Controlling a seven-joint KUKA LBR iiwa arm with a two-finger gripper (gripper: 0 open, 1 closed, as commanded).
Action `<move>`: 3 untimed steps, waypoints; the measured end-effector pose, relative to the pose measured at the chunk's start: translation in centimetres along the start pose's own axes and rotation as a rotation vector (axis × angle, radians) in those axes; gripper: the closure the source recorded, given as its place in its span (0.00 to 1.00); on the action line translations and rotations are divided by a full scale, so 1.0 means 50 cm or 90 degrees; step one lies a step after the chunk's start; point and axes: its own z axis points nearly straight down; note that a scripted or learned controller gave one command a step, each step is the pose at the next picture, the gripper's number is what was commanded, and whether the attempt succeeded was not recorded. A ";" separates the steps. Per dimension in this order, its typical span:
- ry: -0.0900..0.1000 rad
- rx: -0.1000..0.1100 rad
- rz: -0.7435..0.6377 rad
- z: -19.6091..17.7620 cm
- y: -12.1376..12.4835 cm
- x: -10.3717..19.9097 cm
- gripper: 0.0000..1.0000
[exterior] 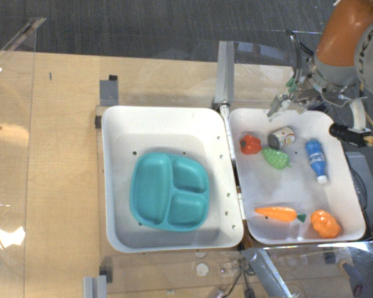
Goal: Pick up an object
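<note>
The right bin [354, 191] holds a red tomato-like toy [250, 144], a green bumpy toy [276, 158], a grey can on its side [281, 136], a blue bottle [316, 160], an orange carrot [277, 213] and an orange pepper-like toy [325, 223]. My gripper [288, 103] hangs above the bin's far edge, up and slightly right of the grey can. Its two thin fingers point down-left with a gap between them and nothing in it.
The left bin [121, 166] holds a teal divided plate [170, 191]. A metal post [224, 73] stands between the bins at the back. The arm's orange band [348, 20] sits at the upper right.
</note>
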 end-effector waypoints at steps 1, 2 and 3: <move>0.000 0.000 -0.055 0.224 -0.062 -0.075 0.00; -0.001 -0.005 -0.116 0.234 -0.126 0.072 0.00; -0.002 -0.010 -0.116 0.212 -0.118 0.073 1.00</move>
